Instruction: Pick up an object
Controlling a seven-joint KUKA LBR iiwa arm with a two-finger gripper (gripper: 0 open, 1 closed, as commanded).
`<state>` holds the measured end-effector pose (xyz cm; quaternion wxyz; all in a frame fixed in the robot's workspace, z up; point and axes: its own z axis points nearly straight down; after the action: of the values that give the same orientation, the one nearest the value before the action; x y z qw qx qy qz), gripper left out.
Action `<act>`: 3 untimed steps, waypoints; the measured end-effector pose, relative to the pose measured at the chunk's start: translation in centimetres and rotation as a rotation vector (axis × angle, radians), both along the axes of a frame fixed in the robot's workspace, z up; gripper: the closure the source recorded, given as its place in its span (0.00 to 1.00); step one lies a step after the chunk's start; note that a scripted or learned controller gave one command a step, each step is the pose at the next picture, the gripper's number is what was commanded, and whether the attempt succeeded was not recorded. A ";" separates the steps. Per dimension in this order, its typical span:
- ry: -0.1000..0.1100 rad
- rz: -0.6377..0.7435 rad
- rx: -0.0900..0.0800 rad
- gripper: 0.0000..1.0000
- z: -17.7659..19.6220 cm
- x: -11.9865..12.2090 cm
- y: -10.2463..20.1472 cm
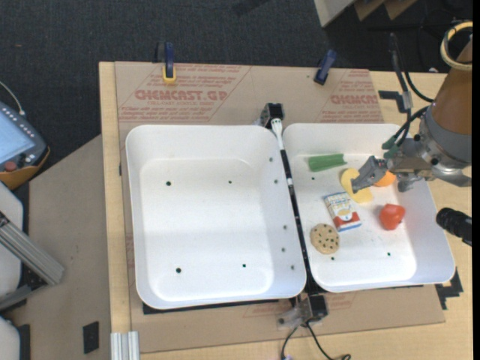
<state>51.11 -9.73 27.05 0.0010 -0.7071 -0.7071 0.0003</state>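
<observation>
Your gripper (373,172) sits low over the right bin (420,265), its dark fingers angled down and left toward a yellow piece (352,181) with an orange piece (385,178) right behind it. You cannot tell from this slant whether the fingers are spread or closed, and nothing shows clearly between them, so treat the object as not yet held. By the look of it, you are at the approach or descent step, with the yellow piece as the likely target; it lies in the upper middle of the right bin, just beside the fingertips.

The next move calls for settling squarely over that piece and closing on it before any lift. Watch the crowding: a green block (325,162) lies just up and left, a small carton (343,211) near below, a red object (391,216) to its right, and a cookie (325,238) lower still. The orange piece touching the target could be caught or nudged. The left bin (142,223) lies across the divider.
</observation>
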 end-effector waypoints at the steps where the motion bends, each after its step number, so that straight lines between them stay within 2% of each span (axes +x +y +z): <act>1: 0.017 -0.003 0.003 0.00 -15.5 -3.7 -0.6; 2: -0.015 0.002 -0.005 0.00 -6.2 2.6 -1.1; 3: -0.008 0.001 -0.006 0.00 -18.6 1.2 0.2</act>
<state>52.29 -9.53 8.50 -0.0039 -0.7069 -0.7073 -0.0002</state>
